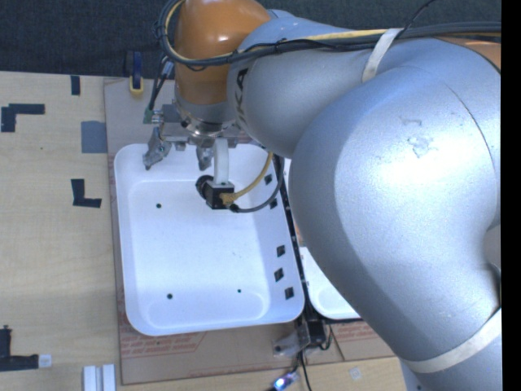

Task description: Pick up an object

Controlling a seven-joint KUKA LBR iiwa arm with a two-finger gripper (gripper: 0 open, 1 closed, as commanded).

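Object to be picked: none can be singled out. The floor of the left bin point(195, 259) carries a few small dark dots point(169, 296), too small to tell as marks or loose things. The contents of the right bin point(330, 300) are hidden, because the arm point(383, 177) covers nearly all of it.

Hand point(177, 160): poised over the far rim of the left bin, toward its far-left corner. Its fingers point(152, 156) point downward and are spread wide, with nothing between them. This spread suits a descent onto a thing rather than a carry, and the height above the rim keeps the fingers clear of the bin wall. The grasp is judged not yet begun.

Arm: it crosses above the right bin to reach the left bin, as it must from its side of the bench. The orange band point(212, 31) stands almost directly over the far rim of the left bin, so the wrist is near vertical, the posture for a straight top-down pick.

Surroundings: a row of small black squares point(281, 271) runs along the right side of the left bin, where the two bins meet. A cardboard sheet point(163, 344) shows under the near edge of the left bin. To the left of the left bin the tabletop point(49, 243) bears black tape marks point(81, 194), well apart from the bin and probably reference marks.
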